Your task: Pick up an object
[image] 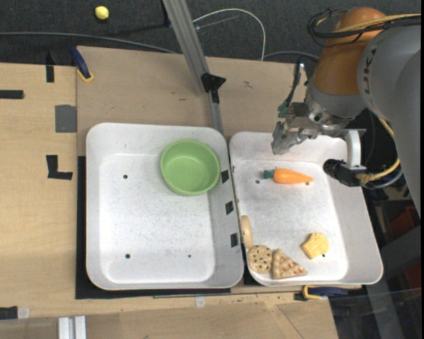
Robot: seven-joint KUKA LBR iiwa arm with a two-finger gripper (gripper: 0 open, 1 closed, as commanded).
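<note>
Nearest, along the front edge of the right bin (353,260), lie three small food toys: a round speckled cookie (259,258), a pizza slice (287,266) touching it on the right, and a yellow cheese piece (314,246) a little apart toward the right wall. A pale oval piece (246,230) leans against the bin's left wall just behind the cookie. Farther back in the same bin, a carrot (291,177) rests on its side, green end pointing left, near the back wall. Beside it, the left bin (127,210) holds a green bowl (190,167), upright in its back right corner. Farther still, the claw (283,140) hangs over the back rim of the right bin, just behind the carrot and not touching it; nothing shows between its tips, and whether it is open or closed I cannot tell. Beyond the wooden tabletop (28,189), a small yellow ball (102,12) sits on the dark floor.
</note>
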